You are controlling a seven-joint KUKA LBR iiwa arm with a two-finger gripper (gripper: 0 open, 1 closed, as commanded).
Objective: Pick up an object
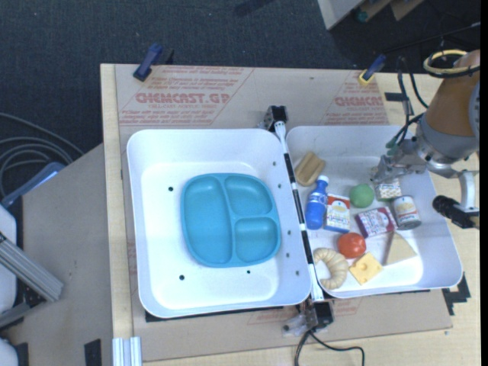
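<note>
the gripper (390, 172) hangs at the frame's right; a small white packet (388, 191) lies just below it, perhaps touching; grip state unclear.

Grey arm (450, 124) reaches in from right, pincer (389, 172) lowered.

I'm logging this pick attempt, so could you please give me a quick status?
Gripper low in the right bin, at its far side. Nothing seen between fingers. Green ball and small can close by, crowding it.
</note>
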